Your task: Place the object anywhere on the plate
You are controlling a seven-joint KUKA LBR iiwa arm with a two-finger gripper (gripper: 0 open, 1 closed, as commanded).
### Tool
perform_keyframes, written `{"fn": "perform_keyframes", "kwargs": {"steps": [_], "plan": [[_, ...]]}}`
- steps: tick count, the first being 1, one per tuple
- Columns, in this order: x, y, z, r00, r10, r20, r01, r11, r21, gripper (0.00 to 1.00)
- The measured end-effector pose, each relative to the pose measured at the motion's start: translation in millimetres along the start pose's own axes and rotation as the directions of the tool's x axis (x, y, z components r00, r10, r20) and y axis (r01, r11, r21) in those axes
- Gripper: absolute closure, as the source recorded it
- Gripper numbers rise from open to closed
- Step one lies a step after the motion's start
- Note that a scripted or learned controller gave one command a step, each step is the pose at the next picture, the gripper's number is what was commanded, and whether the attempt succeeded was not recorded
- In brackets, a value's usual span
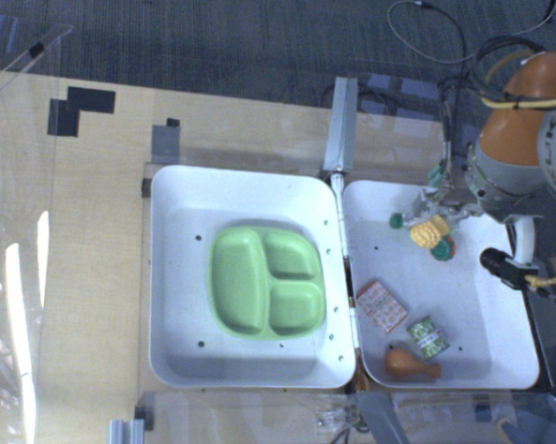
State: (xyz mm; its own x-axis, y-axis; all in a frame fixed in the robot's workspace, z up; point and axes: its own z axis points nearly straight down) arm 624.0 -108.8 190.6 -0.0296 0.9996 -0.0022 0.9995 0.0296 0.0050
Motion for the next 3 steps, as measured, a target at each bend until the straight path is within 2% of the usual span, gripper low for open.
{"fn": "perform_keyframes", "kwargs": {"steps": [1, 2, 3], "plan": [[108.1, -3.9, -67.0, 0.983, -0.185, -0.003, 0.185, 0.983, -0.002, 1.0], [180.8, -25.4, -23.1, 0.987, -0.16, -0.003, 0.16, 0.987, 0.001, 1.0], [180.6, -25.4, -23.2, 0.987, -0.159, -0.003, 0.159, 0.987, 0.001, 0.0]]}}
